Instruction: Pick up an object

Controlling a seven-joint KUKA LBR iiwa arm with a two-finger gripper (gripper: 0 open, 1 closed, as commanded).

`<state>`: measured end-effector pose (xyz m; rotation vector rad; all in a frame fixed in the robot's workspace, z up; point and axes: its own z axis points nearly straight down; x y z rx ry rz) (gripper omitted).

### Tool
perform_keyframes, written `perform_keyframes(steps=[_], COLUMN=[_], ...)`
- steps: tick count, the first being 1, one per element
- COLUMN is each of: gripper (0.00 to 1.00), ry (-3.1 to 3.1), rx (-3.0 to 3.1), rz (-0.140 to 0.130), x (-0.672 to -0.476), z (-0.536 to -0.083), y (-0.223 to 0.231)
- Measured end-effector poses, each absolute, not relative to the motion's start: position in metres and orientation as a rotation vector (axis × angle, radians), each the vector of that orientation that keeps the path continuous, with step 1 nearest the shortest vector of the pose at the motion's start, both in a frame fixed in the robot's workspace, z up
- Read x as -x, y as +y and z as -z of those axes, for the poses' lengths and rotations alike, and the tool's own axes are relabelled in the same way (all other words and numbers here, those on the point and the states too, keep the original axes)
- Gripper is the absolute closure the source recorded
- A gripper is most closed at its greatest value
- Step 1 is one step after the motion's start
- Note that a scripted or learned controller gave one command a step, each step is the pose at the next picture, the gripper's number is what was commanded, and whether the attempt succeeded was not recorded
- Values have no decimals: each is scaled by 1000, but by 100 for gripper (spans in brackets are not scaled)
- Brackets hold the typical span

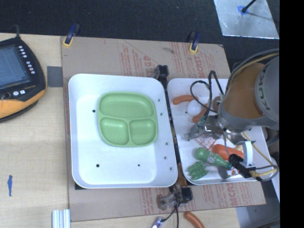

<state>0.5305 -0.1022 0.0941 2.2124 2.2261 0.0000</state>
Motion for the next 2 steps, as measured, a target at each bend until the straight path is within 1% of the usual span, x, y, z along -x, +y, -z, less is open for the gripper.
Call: perform_keyframes(steps=[1, 2], gripper=[0, 100], ry=[2225, 2228], rx=[-2220, -2220], rz=[2, 3], x=[-605, -605], z=[-92, -102], y=[-98, -99])
